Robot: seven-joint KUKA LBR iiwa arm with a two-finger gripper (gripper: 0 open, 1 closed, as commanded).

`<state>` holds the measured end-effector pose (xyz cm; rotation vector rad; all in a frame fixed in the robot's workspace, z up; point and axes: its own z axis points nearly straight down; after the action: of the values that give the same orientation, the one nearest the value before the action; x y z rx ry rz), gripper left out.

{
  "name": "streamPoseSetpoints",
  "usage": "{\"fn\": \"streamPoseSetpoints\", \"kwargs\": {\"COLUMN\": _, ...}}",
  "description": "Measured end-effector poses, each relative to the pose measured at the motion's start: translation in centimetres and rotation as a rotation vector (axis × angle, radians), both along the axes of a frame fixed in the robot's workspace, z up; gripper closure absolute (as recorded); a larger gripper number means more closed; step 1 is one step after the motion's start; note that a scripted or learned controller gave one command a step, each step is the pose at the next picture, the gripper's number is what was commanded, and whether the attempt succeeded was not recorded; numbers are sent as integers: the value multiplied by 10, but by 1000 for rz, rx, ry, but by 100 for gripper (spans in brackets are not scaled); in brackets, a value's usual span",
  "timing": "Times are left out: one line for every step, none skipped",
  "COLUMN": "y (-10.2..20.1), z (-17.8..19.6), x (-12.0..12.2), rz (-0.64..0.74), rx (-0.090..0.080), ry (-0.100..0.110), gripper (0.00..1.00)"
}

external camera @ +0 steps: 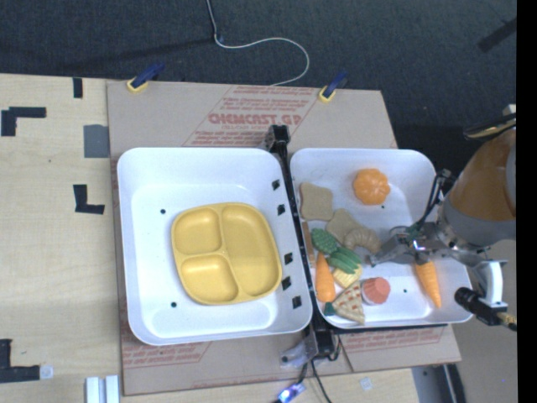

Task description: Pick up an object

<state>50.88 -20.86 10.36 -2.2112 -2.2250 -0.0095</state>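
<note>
The gripper (384,257) reaches low into the right bin (411,159), its finger state impossible to tell, among crowded toy food beside a carrot (429,282) and tomato slice (377,290), where a nudge could scatter pieces instead of catching one.

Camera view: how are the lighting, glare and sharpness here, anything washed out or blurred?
Camera view: light is even and soft, shadows faint; the white bins are bright but keep their edges; the yellow divided plate shows mild sheen; overall slightly soft, so the gripper and small toy food near it blur together.
</note>
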Motion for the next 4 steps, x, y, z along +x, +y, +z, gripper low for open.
{"fn": "streamPoseSetpoints", "kwargs": {"y": 0, "z": 3, "x": -2, "rz": 0, "rx": 0, "ry": 10, "gripper": 100}}
{"fn": "streamPoseSetpoints", "kwargs": {"y": -3, "z": 43, "x": -7, "rz": -5, "rx": -7, "ry": 4, "gripper": 100}}
{"fn": "streamPoseSetpoints", "kwargs": {"y": -8, "z": 90, "x": 3, "rz": -4, "rx": -8, "ry": 3, "gripper": 100}}
{"fn": "streamPoseSetpoints", "kwargs": {"y": -8, "z": 119, "x": 3, "rz": -4, "rx": -7, "ry": 5, "gripper": 100}}
